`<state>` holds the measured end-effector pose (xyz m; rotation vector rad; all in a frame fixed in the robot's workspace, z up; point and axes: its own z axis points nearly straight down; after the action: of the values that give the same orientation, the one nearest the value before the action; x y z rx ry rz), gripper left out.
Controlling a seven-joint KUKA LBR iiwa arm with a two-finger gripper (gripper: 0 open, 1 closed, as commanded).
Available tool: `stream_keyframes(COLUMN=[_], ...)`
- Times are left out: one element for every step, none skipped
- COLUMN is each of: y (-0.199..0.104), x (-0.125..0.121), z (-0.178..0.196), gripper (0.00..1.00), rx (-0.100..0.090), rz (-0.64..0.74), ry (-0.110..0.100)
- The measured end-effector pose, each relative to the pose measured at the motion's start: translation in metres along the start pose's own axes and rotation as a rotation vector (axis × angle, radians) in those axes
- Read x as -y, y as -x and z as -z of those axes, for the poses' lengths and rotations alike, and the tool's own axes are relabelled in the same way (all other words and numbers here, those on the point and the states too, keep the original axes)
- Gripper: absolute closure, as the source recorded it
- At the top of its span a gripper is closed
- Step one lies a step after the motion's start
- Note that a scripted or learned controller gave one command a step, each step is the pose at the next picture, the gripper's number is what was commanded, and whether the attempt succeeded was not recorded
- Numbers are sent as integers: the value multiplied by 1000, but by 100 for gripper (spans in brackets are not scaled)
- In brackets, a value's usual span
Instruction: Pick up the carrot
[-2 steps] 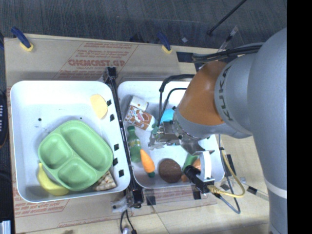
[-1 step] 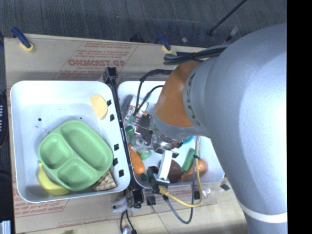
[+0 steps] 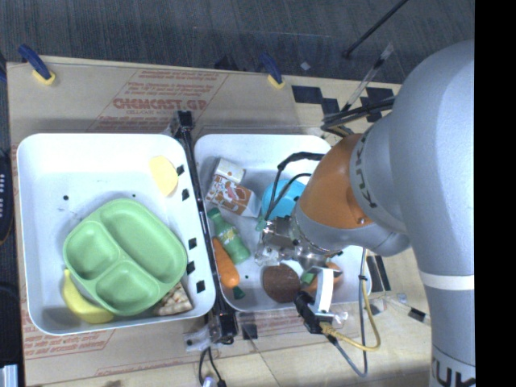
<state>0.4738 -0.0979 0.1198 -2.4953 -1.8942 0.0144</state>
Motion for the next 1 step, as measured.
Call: stream_keyframes(y=[42], x=[-14], z=[162], gripper=[100], rx=[2], rz=[143], ry=[16])
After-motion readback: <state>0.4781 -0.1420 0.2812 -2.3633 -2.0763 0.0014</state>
